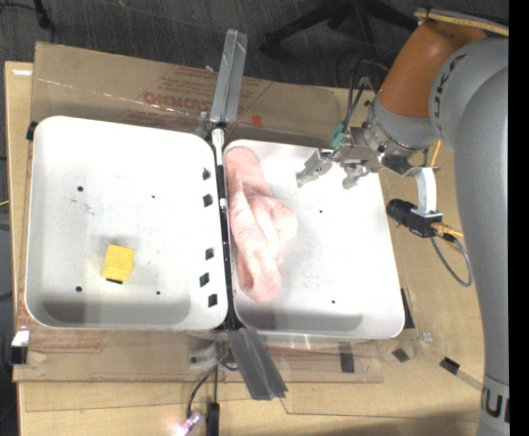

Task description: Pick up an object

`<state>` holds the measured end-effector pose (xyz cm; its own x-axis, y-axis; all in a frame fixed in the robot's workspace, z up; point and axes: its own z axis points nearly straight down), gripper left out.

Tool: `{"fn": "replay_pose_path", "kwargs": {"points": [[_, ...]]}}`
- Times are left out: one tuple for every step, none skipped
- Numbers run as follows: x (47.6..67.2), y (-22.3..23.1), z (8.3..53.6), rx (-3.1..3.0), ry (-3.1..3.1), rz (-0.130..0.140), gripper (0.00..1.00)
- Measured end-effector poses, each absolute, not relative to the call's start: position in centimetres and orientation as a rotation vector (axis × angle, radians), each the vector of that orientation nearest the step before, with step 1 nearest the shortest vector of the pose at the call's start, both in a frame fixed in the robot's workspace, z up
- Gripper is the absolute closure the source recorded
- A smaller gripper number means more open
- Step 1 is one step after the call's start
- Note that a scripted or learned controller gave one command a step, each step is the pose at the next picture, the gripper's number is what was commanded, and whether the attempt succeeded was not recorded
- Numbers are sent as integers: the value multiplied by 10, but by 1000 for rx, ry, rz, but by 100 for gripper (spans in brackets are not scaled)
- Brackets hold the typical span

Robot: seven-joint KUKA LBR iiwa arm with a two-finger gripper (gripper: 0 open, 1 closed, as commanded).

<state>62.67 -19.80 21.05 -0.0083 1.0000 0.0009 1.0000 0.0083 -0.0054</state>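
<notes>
A pale pink soft object (255, 230), long and lumpy, lies along the left side of the right bin (355, 271). A small yellow block (118, 262) rests in the left bin (110, 180), toward its front. My gripper (330, 173) hovers over the right bin's back edge, to the right of the pink object and apart from it. Its two fingers (308, 174) are spread, open, with nothing between them.
A grey metal divider bar (226, 89) runs between the bins at the back. Black clips (208, 234) line the shared wall. A black cable connector (410, 216) hangs off the arm by the right bin's right rim. Cardboard (137, 80) lies under both bins.
</notes>
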Motion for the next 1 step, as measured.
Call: {"fn": "replay_pose_path", "kwargs": {"points": [[656,-169,99,-2104,-2326,4,0]]}}
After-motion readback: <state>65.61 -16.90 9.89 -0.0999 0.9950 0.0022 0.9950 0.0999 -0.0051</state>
